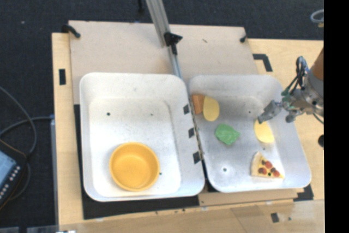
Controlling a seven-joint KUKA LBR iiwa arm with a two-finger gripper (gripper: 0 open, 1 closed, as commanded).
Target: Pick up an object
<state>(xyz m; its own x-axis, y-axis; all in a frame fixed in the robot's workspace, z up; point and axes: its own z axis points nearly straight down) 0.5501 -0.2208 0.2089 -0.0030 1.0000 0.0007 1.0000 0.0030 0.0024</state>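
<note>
My gripper (279, 115) hangs over the right side of the right bin (240, 87), reaching in from the right edge. Its fingers stand apart with nothing between them, so it is open. One grey fingertip (267, 114) hangs just above a yellow rounded piece (264, 132) on the bin floor. A green lumpy object (227, 134) rests near the bin's middle. A yellow and orange piece (207, 108) sits against the left wall. A pizza slice toy (265, 167) lies near the front right corner.
The left bin (131, 90) holds a yellow bowl (134, 166) at its front. A slanted metal rail (158, 8) rises from the gap between the bins at the back. Cables trail off the bench at far left.
</note>
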